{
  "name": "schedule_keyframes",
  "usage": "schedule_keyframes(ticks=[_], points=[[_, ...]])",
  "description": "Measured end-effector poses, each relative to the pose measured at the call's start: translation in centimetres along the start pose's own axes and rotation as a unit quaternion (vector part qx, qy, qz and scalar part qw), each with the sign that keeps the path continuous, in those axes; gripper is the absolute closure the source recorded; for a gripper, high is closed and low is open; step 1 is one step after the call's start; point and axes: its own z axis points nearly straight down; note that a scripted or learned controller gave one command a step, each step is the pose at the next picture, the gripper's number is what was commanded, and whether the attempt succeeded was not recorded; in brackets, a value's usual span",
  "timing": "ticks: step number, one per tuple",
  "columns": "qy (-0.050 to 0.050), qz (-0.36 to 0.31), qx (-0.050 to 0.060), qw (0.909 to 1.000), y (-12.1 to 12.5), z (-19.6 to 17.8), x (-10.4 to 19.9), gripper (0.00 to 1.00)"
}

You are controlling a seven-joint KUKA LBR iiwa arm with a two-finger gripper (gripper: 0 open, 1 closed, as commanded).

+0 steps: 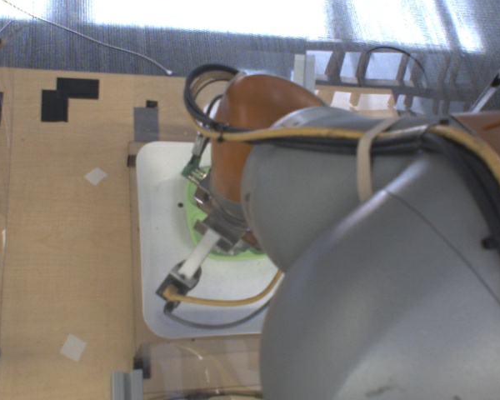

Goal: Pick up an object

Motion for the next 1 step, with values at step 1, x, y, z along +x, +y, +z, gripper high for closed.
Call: schedule_keyframes(ticks=[1], points=[[0.0, 0.2, 0.001, 0.9798, 0.09, 2.6, -0.1, 1.0]])
